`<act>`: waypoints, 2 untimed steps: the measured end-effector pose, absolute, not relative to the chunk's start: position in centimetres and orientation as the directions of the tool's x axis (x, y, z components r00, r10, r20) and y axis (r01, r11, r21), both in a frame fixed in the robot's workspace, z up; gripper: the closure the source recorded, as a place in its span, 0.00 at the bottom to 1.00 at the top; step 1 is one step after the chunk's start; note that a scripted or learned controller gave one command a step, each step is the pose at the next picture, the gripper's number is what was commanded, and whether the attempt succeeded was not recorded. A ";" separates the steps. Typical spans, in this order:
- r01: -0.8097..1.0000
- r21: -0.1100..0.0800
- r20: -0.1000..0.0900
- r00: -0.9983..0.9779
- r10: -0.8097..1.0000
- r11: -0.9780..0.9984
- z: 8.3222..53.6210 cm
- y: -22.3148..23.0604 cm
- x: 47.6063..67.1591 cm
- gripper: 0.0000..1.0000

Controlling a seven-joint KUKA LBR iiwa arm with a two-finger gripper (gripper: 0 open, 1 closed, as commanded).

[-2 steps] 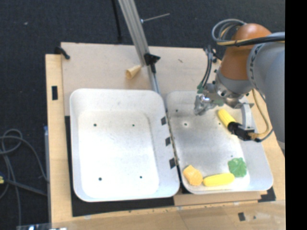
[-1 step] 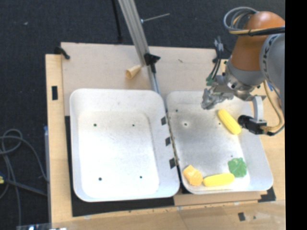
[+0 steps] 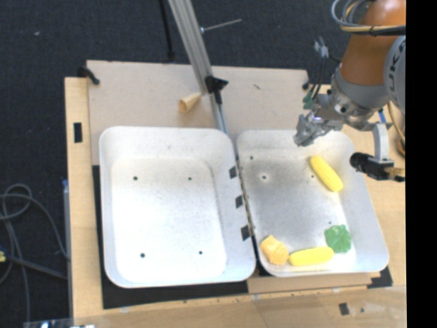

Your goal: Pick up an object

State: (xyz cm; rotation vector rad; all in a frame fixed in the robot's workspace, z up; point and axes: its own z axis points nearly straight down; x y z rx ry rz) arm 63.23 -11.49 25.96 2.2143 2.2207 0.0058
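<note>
The right bin (image 3: 300, 203) holds a yellow banana-shaped piece (image 3: 326, 173) near its back right, a yellow oblong piece (image 3: 311, 256) at the front, an orange-yellow chunk (image 3: 274, 250) at the front left, and a green piece (image 3: 338, 238) at the front right. My gripper (image 3: 304, 136) hangs over the bin's back edge, a little up and left of the banana-shaped piece. I see nothing between its fingers.
The left bin (image 3: 171, 203) sits beside the right one. A slanted metal pole (image 3: 194, 39) with a black clamp rises behind the bins. A small tan cork-like object (image 3: 190, 102) lies on the board behind the left bin.
</note>
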 end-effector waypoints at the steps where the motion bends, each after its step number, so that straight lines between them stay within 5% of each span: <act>1: 1.000 0.000 0.000 -0.005 1.000 0.005 24.8 -7.0 63.6 1.00; 2: 1.000 0.002 0.001 -0.007 1.000 0.007 25.7 -1.7 64.0 1.00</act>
